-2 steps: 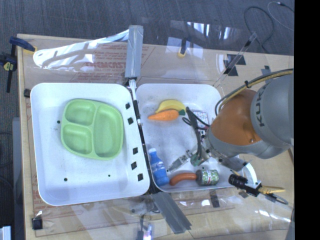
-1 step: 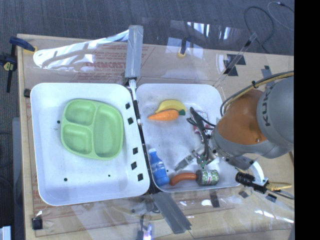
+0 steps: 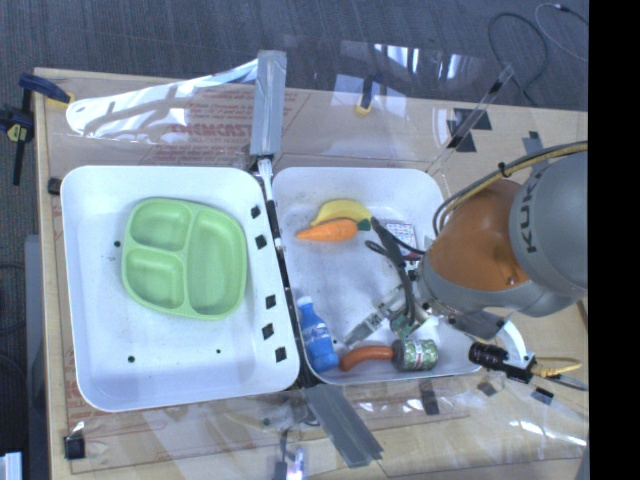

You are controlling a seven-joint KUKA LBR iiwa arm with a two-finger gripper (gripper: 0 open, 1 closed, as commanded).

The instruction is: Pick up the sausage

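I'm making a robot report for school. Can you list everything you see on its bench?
Surface: two white bins, left bin and right bin, on a taped bench.
Job's things: sausage lying near the right bin's front edge, between blue bottle and green can.
Clutter: carrot and banana at the back of the right bin; green divided plate in the left bin.
Grippers: gripper low over the right bin, above the can; jaws too blurred to judge.
Cables: black cables on the floor behind.
Surroundings: grey carpet, blue clamp.
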